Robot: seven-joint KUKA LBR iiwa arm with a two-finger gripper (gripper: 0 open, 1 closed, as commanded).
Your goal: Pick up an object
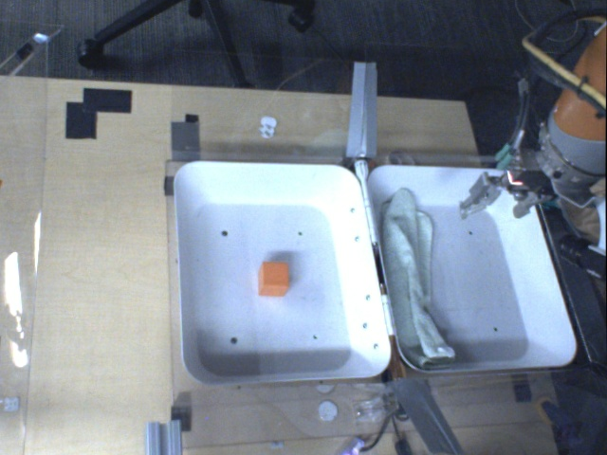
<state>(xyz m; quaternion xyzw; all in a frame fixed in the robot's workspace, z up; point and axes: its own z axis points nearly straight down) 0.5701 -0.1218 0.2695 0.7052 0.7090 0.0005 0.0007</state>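
Camera view: orange cube (pixel 274 279) sits mid left bin (pixel 194 254) — looks small, rigid, light; pinch opposite flat faces. Gripper (pixel 495 194) hovers over right bin's (pixel 550 282) top edge, well apart from it — pincer state unclear. Soft cloth (pixel 410 273) lies nearby.

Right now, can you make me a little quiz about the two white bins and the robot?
1. True or false: the orange cube lies in the right bin.
2. What lies along the right bin's left wall? A) grey cloth B) ball C) cup
3. Fill in: the gripper hangs over the right bin's ____ right corner.

Key: 1 false, it is in the left bin. 2 A. 3 top.
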